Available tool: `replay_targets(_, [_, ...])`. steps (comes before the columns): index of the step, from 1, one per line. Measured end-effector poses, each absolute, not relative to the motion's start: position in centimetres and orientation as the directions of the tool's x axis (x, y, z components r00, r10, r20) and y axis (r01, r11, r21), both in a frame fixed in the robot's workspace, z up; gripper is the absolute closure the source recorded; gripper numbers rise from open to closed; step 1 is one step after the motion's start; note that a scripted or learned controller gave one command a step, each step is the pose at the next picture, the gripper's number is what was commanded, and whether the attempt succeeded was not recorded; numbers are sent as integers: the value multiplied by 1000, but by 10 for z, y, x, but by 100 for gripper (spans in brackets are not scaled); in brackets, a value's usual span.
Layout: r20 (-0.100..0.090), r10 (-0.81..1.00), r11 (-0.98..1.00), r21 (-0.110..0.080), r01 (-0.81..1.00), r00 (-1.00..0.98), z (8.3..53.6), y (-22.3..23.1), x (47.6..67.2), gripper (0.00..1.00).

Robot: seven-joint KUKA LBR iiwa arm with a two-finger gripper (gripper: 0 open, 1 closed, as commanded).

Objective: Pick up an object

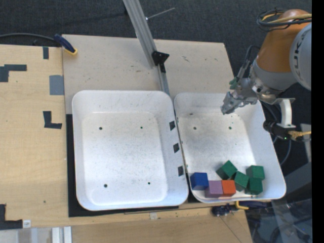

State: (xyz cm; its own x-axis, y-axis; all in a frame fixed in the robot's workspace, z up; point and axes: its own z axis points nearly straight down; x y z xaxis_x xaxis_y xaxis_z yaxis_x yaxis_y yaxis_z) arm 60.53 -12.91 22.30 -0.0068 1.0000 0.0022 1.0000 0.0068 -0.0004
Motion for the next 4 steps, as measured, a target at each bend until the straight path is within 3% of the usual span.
replay_targets(3, [1, 1000, 7, -4, 1000, -7, 227, 46, 582, 100])
replay_targets(4, [2, 1000, 7, -1, 1000, -7, 232, 96, 586, 100])
